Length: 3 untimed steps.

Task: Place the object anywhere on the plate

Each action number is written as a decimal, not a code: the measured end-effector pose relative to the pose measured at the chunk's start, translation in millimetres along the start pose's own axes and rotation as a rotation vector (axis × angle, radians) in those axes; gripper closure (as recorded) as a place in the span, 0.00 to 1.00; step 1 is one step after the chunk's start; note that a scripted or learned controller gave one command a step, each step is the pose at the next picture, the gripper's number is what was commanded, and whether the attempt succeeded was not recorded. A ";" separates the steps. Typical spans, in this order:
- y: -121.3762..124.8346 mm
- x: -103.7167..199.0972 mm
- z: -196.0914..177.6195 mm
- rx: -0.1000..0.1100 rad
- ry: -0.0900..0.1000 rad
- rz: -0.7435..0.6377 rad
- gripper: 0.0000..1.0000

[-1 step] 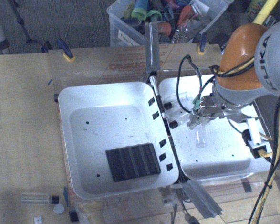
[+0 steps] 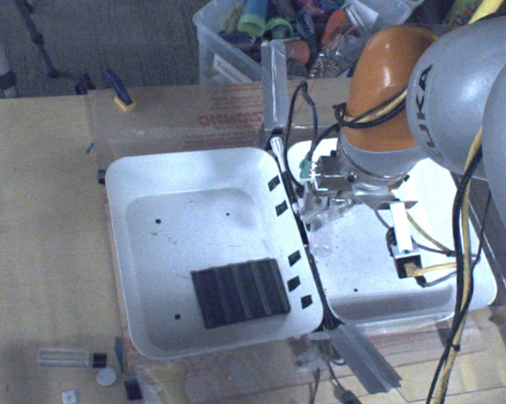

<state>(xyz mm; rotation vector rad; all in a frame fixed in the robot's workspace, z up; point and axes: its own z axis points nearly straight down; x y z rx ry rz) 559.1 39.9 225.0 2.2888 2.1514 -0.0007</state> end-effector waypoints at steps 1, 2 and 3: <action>27.0 50.0 41.4 0.001 -0.001 0.338 1.00; 32.7 115.3 -23.5 -0.002 0.000 -0.310 1.00; 94.2 154.2 -131.1 0.000 0.000 -0.168 1.00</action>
